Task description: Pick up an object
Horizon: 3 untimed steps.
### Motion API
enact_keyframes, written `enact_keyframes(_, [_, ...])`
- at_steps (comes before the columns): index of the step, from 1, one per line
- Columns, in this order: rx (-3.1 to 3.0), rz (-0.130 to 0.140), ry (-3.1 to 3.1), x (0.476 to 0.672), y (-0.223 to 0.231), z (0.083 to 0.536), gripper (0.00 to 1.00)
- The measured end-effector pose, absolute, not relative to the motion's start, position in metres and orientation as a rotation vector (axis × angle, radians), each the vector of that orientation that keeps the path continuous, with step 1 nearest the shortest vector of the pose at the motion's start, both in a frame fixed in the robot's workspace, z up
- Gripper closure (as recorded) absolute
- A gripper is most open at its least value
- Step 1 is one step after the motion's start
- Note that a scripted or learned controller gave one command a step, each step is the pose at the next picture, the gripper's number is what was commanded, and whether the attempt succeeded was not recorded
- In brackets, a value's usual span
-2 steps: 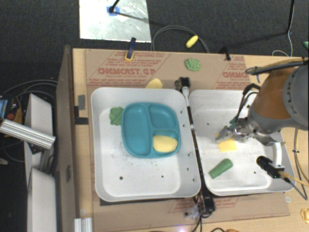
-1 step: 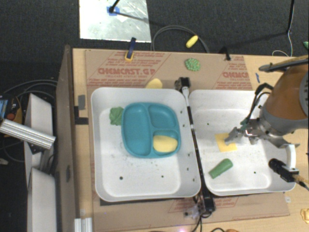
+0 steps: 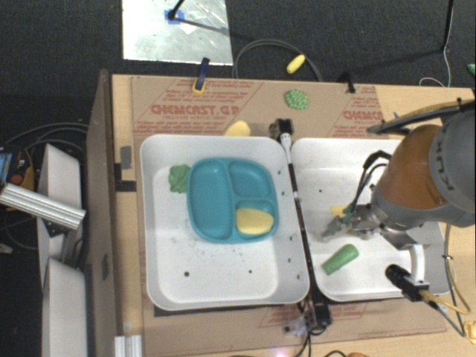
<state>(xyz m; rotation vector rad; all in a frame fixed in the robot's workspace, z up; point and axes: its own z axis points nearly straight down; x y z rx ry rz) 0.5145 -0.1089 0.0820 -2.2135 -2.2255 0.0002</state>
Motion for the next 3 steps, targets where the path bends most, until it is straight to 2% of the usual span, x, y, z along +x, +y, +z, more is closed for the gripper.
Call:
enact_keyframes(1, [-2.222,-0.005,-2.232,0.576,-0.145,0.085,0.00])
enact_keyframes(2, [-2.223,-0.018,-2.239,0.532,-0.111,0.260,0.00])
enact_keyframes(3, [-2.219,0.001,-2.223,0.542,-0.114,0.190,0.00])
